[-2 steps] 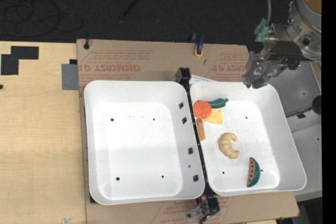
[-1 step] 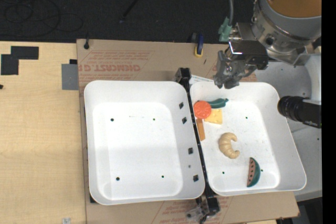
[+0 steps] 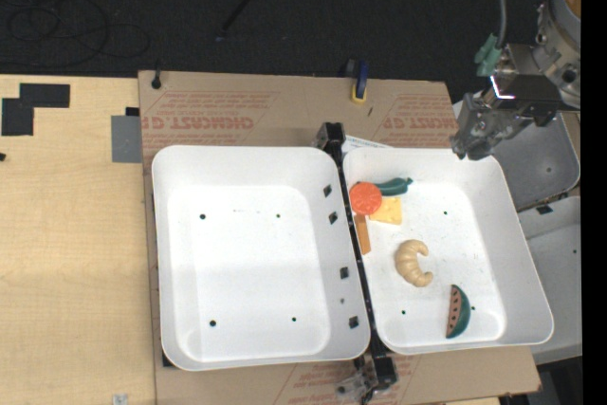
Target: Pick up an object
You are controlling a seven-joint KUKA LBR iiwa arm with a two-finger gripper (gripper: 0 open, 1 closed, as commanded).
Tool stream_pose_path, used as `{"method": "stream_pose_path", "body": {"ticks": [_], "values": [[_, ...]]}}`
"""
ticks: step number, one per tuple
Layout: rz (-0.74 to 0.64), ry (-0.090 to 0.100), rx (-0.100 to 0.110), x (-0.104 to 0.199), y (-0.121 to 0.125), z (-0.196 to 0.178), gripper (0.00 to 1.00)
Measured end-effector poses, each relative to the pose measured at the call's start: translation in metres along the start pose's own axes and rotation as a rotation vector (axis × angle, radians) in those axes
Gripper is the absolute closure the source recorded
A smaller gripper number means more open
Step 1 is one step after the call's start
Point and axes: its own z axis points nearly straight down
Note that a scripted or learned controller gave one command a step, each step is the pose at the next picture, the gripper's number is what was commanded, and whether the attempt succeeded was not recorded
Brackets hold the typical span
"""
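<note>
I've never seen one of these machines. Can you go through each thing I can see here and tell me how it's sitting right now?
gripper: up over the far right corner of the right bin, holding nothing that I can see.
croissant: lying loose mid-bin.
watermelon slice: lying near the front right.
tomato: against the left wall, touching the cheese.
cheese wedge: lying flat.
green piece: lying behind the tomato.
right bin: holds all the toys.
left bin: sits alongside.
</note>
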Motion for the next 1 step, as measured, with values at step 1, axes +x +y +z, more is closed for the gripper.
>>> {"method": "stream_pose_path", "body": {"ticks": [1], "values": [[-0.004,0.000,0.006,-0.0318,0.0514,0.1534,1.00]]}}
